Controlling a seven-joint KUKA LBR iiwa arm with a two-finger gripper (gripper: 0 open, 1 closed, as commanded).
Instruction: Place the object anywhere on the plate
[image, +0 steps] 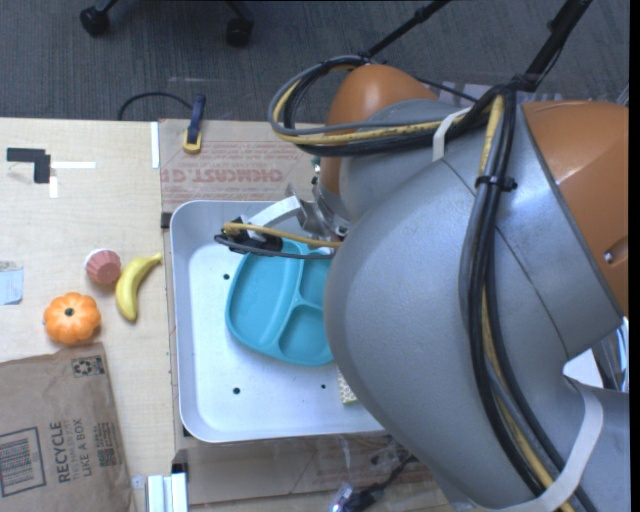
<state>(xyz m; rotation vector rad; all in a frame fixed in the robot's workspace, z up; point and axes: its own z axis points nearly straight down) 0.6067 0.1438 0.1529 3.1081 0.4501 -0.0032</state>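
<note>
Plate (280, 315) (blue, with compartments) lies in the white bin (200, 330); I see the arm (470, 300) covering its three o'clock side, a pumpkin (72, 318) and banana (135, 285) at nine o'clock.

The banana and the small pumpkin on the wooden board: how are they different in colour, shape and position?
The banana is yellow, while the pumpkin is orange with a small stem. The banana is long and curved; the pumpkin is round and ribbed. The banana lies closer to the white bin, and the pumpkin sits farther left, just above the cardboard. Both rest on the wooden board, outside the bin.
</note>
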